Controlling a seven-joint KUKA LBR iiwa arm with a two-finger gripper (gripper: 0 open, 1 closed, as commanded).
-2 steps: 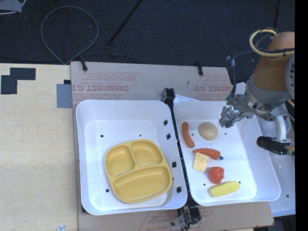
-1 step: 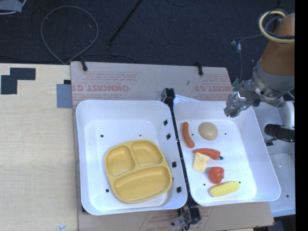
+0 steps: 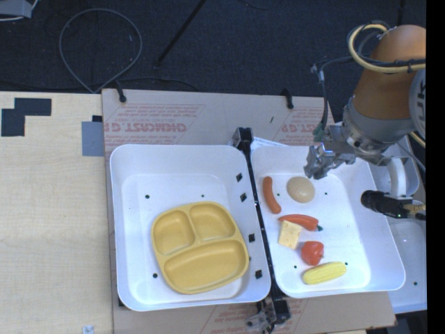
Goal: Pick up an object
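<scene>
Currently target: beige egg-shaped piece (image 3: 301, 189), top-centre of the right bin (image 3: 379, 270), loose, nothing gripping it.
Gripper (image 3: 318, 167): just beside egg at its 1 o'clock, above bin floor; finger state: cannot tell.
Neighbours: sausage (image 3: 270, 195) near at egg's 9 o'clock; red pepper (image 3: 300, 221) at 6.
Approach: shift toward 7 o'clock, centre over egg, drop straight; round body likely rolls if hit off-centre.
Left bin (image 3: 132, 186): yellow tray (image 3: 199, 246), ignore.
</scene>
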